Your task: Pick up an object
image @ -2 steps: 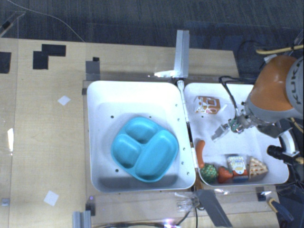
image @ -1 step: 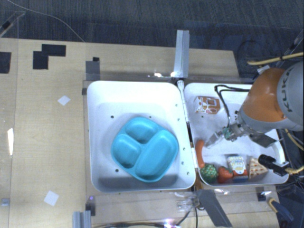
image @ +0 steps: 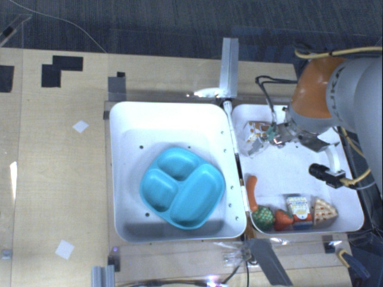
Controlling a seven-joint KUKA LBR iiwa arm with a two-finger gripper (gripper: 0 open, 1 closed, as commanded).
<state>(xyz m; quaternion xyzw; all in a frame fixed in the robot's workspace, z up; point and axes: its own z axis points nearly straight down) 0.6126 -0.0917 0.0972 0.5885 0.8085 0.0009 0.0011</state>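
Pincer (image: pixel 263 137) above right bin (image: pixel 353 211); one blue divided plate (image: pixel 182 187) in left bin (image: pixel 128 136).

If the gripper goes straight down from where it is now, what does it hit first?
Probably bare floor of the right bin near its upper-left corner. The gripper hangs there, well away from the toys along the lower edge. Depth is unclear.

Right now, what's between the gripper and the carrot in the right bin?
Camera view: bare white bin floor. The gripper is near the bin's top left; the carrot lies lower, along the left wall. Nothing sits between them.
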